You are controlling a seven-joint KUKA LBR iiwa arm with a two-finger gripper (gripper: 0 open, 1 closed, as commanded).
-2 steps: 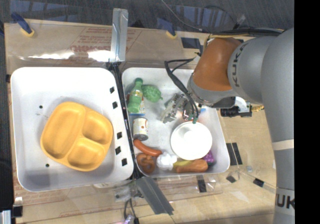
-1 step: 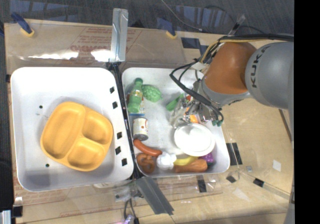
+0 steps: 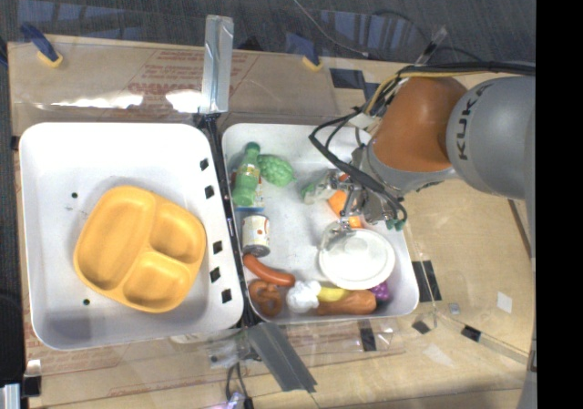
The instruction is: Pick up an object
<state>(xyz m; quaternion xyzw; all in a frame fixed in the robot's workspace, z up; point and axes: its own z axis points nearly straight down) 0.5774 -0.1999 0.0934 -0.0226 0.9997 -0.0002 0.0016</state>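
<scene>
Surface (image 3: 474, 243): two white bins | gripper (image 3: 351, 220) low over right bin's (image 3: 301, 138) plate (image 3: 357, 260), hunting a pick | finger state: cannot tell | yellow tray (image 3: 138, 247) left.

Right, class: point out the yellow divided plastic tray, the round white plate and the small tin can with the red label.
Yellow divided plastic tray (image 3: 138, 246): camera view, central ridge between compartments.
Round white plate (image 3: 357, 260): camera view, flat middle.
Small tin can with the red label (image 3: 256, 234): camera view, labelled side.
</scene>
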